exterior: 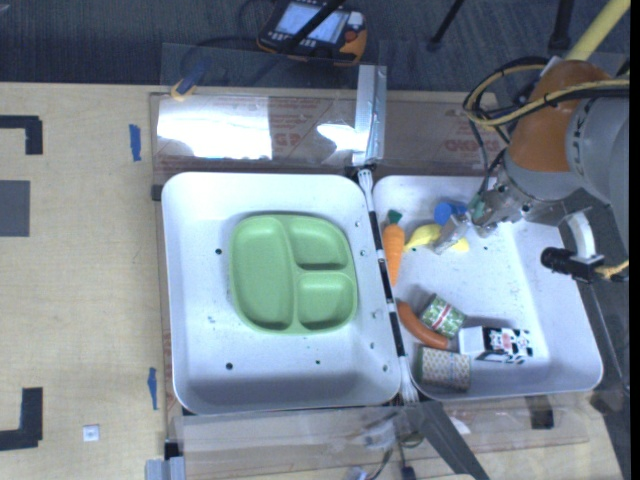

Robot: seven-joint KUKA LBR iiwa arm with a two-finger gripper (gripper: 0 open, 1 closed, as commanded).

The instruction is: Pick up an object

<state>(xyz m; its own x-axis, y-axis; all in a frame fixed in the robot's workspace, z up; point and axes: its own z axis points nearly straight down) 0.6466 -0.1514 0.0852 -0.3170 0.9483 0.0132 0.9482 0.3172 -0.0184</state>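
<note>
- Camera view: the grey arm with its orange band reaches in from the right, its wrist bent down over the right shallow white bin point(560, 363).
- The tool point(458, 232) hangs low at that bin's upper left; whether it is spread or pressed together, I cannot tell.
- A small yellow rounded toy point(426, 236) lies just beside the tool's tip, a blue piece point(448, 211) just above.
- An orange plastic carrot point(393, 251) lies left of them, by the bin wall.
- The left bin holds a green divided plate point(294, 272).

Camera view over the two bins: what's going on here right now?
The grey KUKA arm reaches in from the right, its gripper low in the right white bin, next to a small yellow object and a blue object. I cannot tell whether it holds anything. An orange toy carrot lies along that bin's left wall. The left white bin holds a green divided plate.
</note>
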